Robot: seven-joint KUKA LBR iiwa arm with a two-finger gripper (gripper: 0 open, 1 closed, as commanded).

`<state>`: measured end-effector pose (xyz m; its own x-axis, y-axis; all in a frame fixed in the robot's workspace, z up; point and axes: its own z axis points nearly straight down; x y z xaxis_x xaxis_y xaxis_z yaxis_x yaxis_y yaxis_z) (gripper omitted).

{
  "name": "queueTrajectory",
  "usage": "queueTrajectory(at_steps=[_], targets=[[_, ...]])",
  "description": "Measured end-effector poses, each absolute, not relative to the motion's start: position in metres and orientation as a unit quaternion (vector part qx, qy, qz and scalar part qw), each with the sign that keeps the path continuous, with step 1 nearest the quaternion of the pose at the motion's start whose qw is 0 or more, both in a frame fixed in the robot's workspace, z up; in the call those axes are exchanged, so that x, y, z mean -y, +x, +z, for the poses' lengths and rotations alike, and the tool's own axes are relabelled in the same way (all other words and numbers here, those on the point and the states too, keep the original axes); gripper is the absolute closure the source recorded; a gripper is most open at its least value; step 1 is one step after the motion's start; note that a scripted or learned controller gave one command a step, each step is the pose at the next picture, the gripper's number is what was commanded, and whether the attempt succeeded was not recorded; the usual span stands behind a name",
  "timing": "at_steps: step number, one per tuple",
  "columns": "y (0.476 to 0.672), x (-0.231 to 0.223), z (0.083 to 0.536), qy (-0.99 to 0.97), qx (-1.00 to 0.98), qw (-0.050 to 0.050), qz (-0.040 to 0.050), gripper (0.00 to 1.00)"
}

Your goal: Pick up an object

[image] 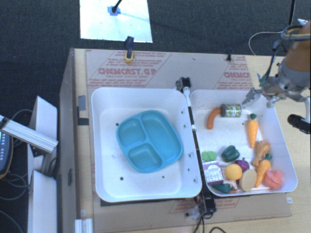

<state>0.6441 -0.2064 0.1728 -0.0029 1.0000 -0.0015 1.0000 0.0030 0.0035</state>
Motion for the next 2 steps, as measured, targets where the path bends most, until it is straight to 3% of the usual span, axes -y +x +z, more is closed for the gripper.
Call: queueTrajectory(at_steps=[1, 2], targets=[[0.669, 0.150, 0.113, 0.705, -0.709, 0.000, 0.0007, 0.00], [0.670, 0.151, 0.125, 0.704, -0.710, 0.003, 0.0012, 1.00]])
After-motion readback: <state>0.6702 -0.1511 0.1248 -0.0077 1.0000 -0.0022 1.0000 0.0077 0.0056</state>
